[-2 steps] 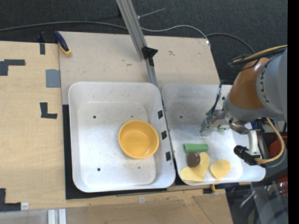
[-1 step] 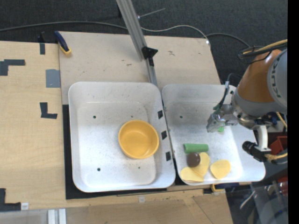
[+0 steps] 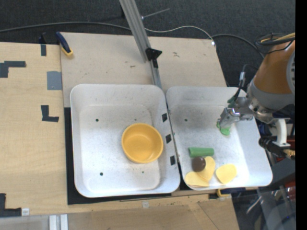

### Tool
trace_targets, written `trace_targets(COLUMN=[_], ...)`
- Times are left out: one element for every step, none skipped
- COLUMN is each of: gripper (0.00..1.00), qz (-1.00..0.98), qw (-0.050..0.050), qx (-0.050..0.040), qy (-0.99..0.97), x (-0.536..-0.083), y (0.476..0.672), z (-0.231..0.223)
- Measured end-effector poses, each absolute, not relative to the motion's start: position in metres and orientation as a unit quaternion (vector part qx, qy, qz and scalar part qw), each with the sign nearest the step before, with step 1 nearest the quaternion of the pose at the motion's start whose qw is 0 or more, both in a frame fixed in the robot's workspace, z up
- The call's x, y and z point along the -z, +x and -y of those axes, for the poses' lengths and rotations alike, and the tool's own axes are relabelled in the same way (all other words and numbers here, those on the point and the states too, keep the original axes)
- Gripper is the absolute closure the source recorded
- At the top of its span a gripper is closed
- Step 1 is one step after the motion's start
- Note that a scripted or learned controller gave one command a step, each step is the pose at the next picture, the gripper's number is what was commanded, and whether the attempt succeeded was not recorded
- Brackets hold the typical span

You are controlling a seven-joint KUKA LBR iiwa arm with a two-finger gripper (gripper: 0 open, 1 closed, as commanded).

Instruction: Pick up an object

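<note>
The claw (image 3: pixel 225 123), its state impossible to tell, is placed above the right bin (image 3: pixel 254 176), so a descent onto the green block (image 3: pixel 201 152) is judged to be needed next.

The two bins (image 3: pixel 81 99) look like smooth white plastic, scuffed with fine dark specks. The yellow bowl (image 3: pixel 141 143) is matt plastic. The worktop (image 3: pixel 29 109) at the left of the frame is pale wood grain, and the slanting post (image 3: pixel 134 18) at top centre is brushed grey metal.
</note>
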State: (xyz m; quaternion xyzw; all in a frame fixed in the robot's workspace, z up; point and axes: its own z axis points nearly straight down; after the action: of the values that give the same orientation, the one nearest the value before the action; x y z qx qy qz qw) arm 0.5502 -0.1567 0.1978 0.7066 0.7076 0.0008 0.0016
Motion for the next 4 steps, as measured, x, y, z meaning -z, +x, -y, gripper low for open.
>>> trace_targets(gripper=[1.00,1.00,1.00,1.00], qz=[-0.709,-0.710,-0.709,-0.709], qw=[0.000,-0.001,-0.001,0.000], qx=[-0.0006,-0.0002,-0.0001,-0.0010], qy=[0.705,0.705,0.705,0.705], x=[-0.209,-0.202,-0.202,-0.213], y=[0.569,0.586,0.598,0.625], z=[0.113,0.059,0.015,-0.033])
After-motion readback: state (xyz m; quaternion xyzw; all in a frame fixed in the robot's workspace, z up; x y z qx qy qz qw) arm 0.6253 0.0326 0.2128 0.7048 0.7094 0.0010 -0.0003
